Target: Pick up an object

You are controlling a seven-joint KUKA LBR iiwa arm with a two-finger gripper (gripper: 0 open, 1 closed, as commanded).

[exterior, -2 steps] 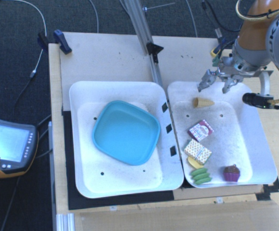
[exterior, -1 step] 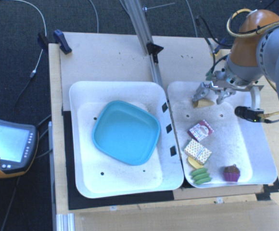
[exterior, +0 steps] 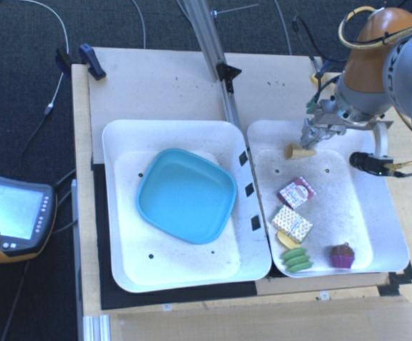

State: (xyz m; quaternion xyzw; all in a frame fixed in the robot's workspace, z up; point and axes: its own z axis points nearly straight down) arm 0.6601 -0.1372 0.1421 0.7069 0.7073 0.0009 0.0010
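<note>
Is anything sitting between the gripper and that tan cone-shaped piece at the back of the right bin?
Nothing visible. The gripper hangs just above the tan cone in the right bin, with bare bin floor around it. The nearest other item, the pink-and-white packet, lies apart, nearer the camera.

Looking down from above the bench (exterior: 156, 69), fixed, at a slant. Far enough back to take in both white bins whole: left bin (exterior: 121, 261) and right bin (exterior: 376, 212) side by side, mid-frame. Beyond the bench, dark carpet (exterior: 21, 62) along the top and left, with a teach pendant (exterior: 13, 217) at the left edge. Arm (exterior: 380, 48) reaching in from the upper right.
</note>
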